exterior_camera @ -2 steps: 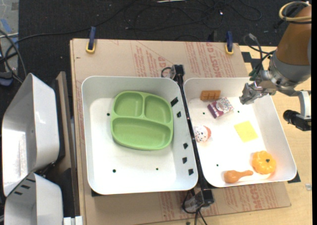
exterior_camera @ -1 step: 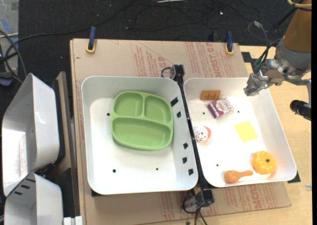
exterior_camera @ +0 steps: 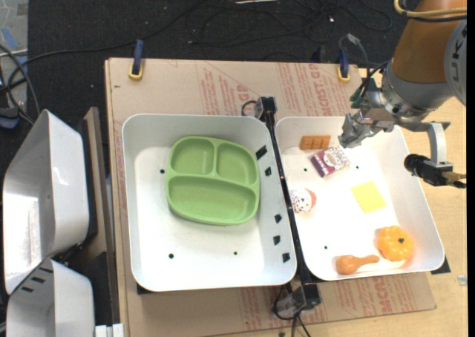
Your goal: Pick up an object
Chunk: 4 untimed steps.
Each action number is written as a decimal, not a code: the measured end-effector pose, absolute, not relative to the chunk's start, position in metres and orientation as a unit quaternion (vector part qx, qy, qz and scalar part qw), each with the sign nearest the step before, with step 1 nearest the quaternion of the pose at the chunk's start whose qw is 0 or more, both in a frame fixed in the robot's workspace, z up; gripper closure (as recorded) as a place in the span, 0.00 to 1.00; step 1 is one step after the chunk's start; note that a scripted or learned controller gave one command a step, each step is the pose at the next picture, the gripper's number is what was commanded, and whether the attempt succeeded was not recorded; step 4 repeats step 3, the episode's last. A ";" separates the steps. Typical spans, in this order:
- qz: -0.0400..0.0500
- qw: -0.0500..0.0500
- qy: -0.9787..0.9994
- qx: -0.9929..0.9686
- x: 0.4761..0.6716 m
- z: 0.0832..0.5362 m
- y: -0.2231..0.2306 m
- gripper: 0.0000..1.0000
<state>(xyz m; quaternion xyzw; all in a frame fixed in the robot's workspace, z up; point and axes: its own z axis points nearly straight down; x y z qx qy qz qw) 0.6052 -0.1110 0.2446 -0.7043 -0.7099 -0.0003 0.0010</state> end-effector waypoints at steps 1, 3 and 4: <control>0.000 0.002 -0.710 -0.704 0.590 0.232 -0.056 1.00; 0.000 0.002 -0.710 -0.704 0.564 0.234 0.057 1.00; 0.000 0.002 -0.710 -0.704 0.564 0.234 0.057 1.00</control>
